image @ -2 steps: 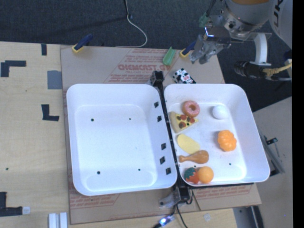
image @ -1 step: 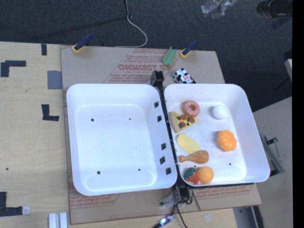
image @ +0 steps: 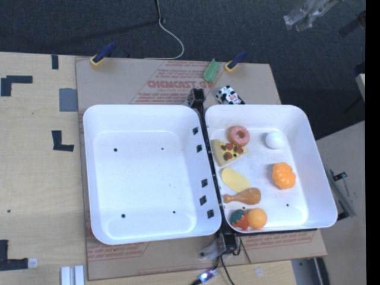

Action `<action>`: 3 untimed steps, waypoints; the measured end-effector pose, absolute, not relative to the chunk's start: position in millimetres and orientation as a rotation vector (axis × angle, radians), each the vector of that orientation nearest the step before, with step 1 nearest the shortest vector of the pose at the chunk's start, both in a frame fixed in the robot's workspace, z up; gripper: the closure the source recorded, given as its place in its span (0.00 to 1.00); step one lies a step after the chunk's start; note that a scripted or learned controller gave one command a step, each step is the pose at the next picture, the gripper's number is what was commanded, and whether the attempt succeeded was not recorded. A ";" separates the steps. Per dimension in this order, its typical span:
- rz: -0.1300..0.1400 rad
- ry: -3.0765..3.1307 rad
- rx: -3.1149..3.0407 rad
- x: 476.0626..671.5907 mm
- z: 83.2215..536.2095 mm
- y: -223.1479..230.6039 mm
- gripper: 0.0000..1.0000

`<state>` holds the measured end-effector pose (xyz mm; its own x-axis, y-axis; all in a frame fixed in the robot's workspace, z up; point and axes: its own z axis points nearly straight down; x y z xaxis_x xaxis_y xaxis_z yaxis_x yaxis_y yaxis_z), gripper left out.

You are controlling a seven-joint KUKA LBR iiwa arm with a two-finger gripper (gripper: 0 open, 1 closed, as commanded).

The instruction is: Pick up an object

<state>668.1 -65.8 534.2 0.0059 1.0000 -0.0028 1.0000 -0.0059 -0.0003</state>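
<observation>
The bench [image: 35, 159] is a pale tan top with a few dark marks on it, and a flat sheet of brown cardboard [image: 172, 82] with red letters lies over it. Behind the bench the floor [image: 89, 10] is dark blue-grey, and a thin white cable [image: 169, 31] curls across it. Small blue and yellow clamps [image: 102, 53] and a green one [image: 211, 70] pinch the far edge of the cardboard. Two shallow white bins sit side by side, touching in the middle. The left bin [image: 142, 177] is smooth and shiny with tiny black dots on its floor. The right bin [image: 309, 159] has toy food in it. There is a pink donut [image: 239, 136] near the top, with a pizza slice [image: 227, 151] just beside it. A round white egg [image: 274, 139] lies to the right of the donut. Below the egg is a bumpy orange pumpkin [image: 284, 176]. A smooth yellow slice [image: 235, 180] lies near the middle wall, and a brown chicken leg [image: 243, 197] is just below it. At the near edge sit a round orange fruit [image: 257, 218] and a red strawberry [image: 239, 218], touching. A little black and white cow [image: 228, 95] stands on the cardboard just outside the right bin. The gripper [image: 306, 10] hangs high up in the far right corner, over the dark floor, well apart from both bins. It looks pale and blurry, touching no toy, and I cannot tell how it is set.
</observation>
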 end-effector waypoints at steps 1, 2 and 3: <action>-0.006 2.217 2.227 668.0 514.9 -122.0 1.00; -0.005 2.215 2.226 667.8 509.7 -182.0 1.00; -0.003 2.216 2.223 668.1 511.2 -226.4 1.00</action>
<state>668.1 -226.4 511.2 0.0034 1.0000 -0.0032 1.0000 -0.0034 0.0004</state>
